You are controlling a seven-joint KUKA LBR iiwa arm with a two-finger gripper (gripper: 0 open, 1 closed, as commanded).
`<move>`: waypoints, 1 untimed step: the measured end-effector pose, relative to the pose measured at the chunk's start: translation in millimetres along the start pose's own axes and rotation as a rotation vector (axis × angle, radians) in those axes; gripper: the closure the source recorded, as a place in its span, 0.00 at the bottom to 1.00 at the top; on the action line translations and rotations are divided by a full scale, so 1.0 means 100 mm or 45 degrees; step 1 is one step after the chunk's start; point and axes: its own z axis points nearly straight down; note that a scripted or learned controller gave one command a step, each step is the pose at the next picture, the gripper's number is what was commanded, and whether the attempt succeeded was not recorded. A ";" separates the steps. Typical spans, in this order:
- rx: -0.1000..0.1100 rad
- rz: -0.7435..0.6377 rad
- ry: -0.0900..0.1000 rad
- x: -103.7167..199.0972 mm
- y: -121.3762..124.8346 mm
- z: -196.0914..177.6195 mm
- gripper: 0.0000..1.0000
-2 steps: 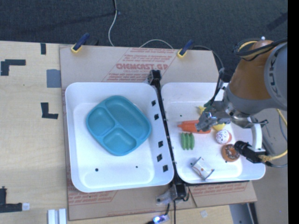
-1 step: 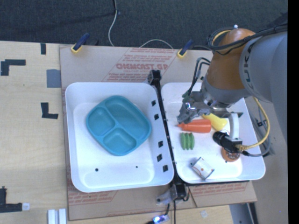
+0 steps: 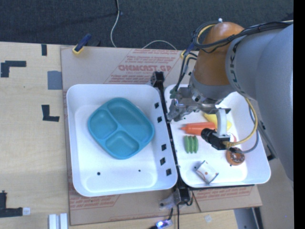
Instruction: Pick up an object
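My gripper (image 3: 177,112) hangs low over the upper left of the right bin (image 3: 252,178), close to the divider between the bins. An orange carrot (image 3: 198,128) lies just right of it and below it. A green pea pod (image 3: 191,144) rests under the carrot. A yellow banana-like piece (image 3: 222,120) shows partly behind the black cable fitting. Further down lie a small silver and white block (image 3: 206,171) and a brown round piece (image 3: 235,157). I see nothing between the fingers.
The left bin (image 3: 83,175) holds a blue three-compartment plate (image 3: 121,127). Black clips (image 3: 157,80) line the divider. The big grey arm and its orange band (image 3: 217,56) cover the right bin's upper right. A cable (image 3: 116,18) trails off the cardboard mat's far edge.
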 end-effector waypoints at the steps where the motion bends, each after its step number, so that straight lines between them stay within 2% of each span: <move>1: -0.001 0.001 0.000 0.40 0.27 0.03 1.00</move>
